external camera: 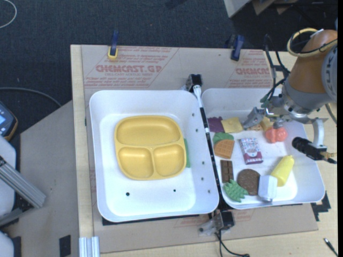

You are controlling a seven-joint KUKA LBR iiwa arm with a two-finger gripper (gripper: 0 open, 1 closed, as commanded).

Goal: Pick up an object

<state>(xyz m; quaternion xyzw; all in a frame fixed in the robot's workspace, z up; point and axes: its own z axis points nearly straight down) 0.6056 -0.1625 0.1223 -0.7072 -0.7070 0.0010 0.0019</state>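
Observation:
My gripper (264, 119) hangs low over the back of the right bin (316, 189), under the grey wrist and orange band. A small yellow-orange piece (265, 125) lies right beneath it, and a salmon-pink toy (276, 135) rests just in front. Further along the bin floor lie a purple piece (215, 124), a yellow slab (232, 125), a toy burger (224, 145), a red and white packet (250, 150), a yellow bottle (282, 169), a brown cookie (248, 180), a chocolate bar (226, 170), a green leaf (233, 190) and a white block (267, 188).
The left bin (102, 143) holds a yellow divided plate (149, 146) with a green strip (186, 153) at its right edge. A black part (308, 148) juts from the arm over the right bin's right side. A ridge (206, 143) separates the bins.

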